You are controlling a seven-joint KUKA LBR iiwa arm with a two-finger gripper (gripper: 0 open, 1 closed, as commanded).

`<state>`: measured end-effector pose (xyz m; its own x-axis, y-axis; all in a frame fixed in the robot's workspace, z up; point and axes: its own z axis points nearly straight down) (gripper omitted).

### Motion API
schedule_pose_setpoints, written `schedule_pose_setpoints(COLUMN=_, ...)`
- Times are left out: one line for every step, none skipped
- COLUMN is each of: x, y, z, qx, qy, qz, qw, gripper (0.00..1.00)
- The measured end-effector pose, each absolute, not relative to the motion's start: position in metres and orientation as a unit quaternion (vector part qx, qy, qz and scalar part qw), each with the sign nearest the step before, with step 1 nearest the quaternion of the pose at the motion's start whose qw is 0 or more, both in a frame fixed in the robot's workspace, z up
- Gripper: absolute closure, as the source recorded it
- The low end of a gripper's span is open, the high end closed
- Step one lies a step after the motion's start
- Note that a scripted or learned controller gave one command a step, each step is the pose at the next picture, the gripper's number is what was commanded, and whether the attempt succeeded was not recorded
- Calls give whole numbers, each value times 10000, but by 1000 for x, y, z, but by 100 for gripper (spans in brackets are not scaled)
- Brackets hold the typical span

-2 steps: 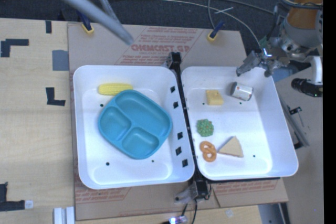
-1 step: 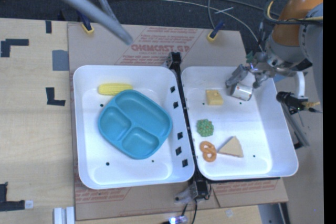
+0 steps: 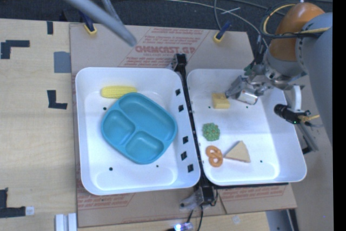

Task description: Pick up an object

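Note:
In the right bin [image 3: 281, 162] lie a small yellow cheese-like block [image 3: 220, 101], a green broccoli piece [image 3: 211, 131], an orange pretzel [image 3: 214, 156] and a tan wedge of bread [image 3: 238, 152]. My gripper [image 3: 241, 92] hangs low over the upper part of this bin, just right of the yellow block and close to it. Nothing shows between its fingers. The left bin [image 3: 92, 170] holds a blue divided plate [image 3: 139, 127] and a yellow corn cob [image 3: 118, 92] beside the plate's upper left edge.
A black clip divider [image 3: 184, 111] runs between the two bins. Both bins rest on a cardboard sheet [image 3: 162, 46] with yellow clamps at its far edge. Cables loop behind the right bin. The arm's grey body and orange band [image 3: 294, 30] fill the right side.

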<state>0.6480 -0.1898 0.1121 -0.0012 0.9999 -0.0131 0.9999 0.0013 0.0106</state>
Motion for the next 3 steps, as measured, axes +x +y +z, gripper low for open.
schedule_pose_setpoints(x=650, y=-188, z=127, qx=7059, qy=7083, qz=18, qw=78, gripper=100)
schedule_pose_setpoints(x=653, y=-194, z=173, qx=7064, qy=7078, qz=8, qw=17, gripper=100)
schedule_pose_setpoints(x=653, y=-195, z=237, qx=7066, qy=7076, qz=13, qw=26, gripper=100)
